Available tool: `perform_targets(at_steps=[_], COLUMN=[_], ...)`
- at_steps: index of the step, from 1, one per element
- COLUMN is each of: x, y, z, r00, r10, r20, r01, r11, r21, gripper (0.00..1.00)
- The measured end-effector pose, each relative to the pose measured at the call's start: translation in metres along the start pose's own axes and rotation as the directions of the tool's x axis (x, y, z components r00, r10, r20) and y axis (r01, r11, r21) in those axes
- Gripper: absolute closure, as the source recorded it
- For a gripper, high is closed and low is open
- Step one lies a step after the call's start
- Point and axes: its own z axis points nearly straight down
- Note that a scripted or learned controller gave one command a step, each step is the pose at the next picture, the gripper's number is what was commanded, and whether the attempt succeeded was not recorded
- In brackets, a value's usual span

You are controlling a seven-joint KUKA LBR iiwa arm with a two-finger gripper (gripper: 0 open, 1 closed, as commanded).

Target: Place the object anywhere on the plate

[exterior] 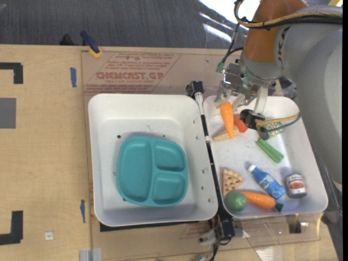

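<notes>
Arm (pixel 304 42): grey KUKA with an orange band above the wrist, reaching in from the right over the far end of the right bin. Gripper (pixel 235 101) pointed down; a toy carrot (pixel 227 119) hung upright just beneath the fingers, its top at the fingertips, so the jaws appeared closed on it, narrow.

Left bin (pixel 103 145): shallow, white, well to the left of the jaws. It held a teal divided plate (pixel 152 170), three compartments, lying flat, down and left of the jaws and well apart from them.

Right bin (pixel 312 178): shallow, white, directly below the jaws, touching the left bin along a shared edge.

Contents of the right bin, by size:
- Second carrot (pixel 258 199), orange, lying flat at the near end, well below the jaws.
- Blue and white tube (pixel 266 181), tilted, below and right of the jaws.
- Green stick-shaped piece (pixel 270 150), lying slantwise, right of and below the jaws.
- Pizza slice (pixel 231 179), flat, straight below the jaws, beside the bin's left wall.
- Green round fruit (pixel 236 200), touching the second carrot's end.
- Small can with red label (pixel 295 185), upright, farthest right of the jaws.
- Small red piece (pixel 241 125), just beside the held carrot; kind not told.
</notes>
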Motion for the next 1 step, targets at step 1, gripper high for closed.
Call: perform_targets(at_steps=[1], x=[0.0413], y=[-0.1124], z=[0.0018], r00=[0.998], r10=[0.064], r20=[-0.004], r01=[-0.064], r11=[0.998], r21=[0.004], gripper=[1.0])
